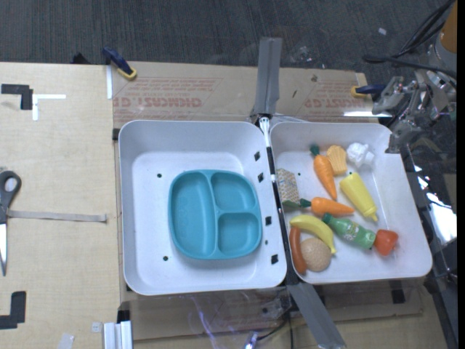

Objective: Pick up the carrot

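The carrot (325,174) I am taking as my target is lying in the right bin (407,264), in its upper middle, with its green tip toward the far wall and its body slanting down toward the near side. A second carrot (328,206) is lying just below it, running almost crosswise with its leaves toward the divider; I am judging either one as valid, and the upper one is looking easier because more of its length is exposed. Close neighbours are setting the limits: a pale orange piece (337,158) is sitting just beside the upper carrot's right shoulder, a yellow bottle (360,195) is lying near its lower right, and a corn cob (288,187) is lying to its left by the divider. Farther down, a banana (314,230), a green bottle (351,232) and an egg (314,254) are crowding the near half. The left bin (138,217) is holding a blue plate (216,214) and is not concerning me. My claw (414,107) is sitting high at the right, outside the bin's far corner, and I cannot tell how its jaws stand. For a clean pick, I am planning to align the jaws across the carrot's width, descend at mid-body where the gaps on both sides are widest, and avoid nudging the pale piece.
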Motion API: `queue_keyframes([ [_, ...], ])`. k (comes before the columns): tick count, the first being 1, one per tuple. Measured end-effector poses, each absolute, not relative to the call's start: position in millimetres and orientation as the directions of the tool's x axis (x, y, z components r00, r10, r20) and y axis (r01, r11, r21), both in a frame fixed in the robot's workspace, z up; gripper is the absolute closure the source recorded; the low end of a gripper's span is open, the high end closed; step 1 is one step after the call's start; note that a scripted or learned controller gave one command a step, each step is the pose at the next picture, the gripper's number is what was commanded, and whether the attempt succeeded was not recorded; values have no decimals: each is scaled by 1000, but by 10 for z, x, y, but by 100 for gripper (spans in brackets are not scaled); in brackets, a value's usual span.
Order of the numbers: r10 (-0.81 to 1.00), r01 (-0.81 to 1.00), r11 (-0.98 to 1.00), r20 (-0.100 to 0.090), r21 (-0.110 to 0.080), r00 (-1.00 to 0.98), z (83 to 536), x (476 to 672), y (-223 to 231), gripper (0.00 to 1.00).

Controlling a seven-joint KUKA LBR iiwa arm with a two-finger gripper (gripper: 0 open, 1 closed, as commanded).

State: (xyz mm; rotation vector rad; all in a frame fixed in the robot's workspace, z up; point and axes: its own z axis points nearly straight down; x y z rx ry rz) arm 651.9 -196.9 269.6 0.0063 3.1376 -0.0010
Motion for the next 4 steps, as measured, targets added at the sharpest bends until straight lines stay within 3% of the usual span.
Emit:
queue_keyframes([
  [1,238,238,971,-4,0,-971,934,6587,-1249,0],
  [2,355,355,935,-4,0,-935,937,6178,-991,0],
  [3,352,352,936,-10,1,-936,1048,6199,-987,100],
  [4,763,763,647,-4,2,-647,1927,6063,-394,100],
])
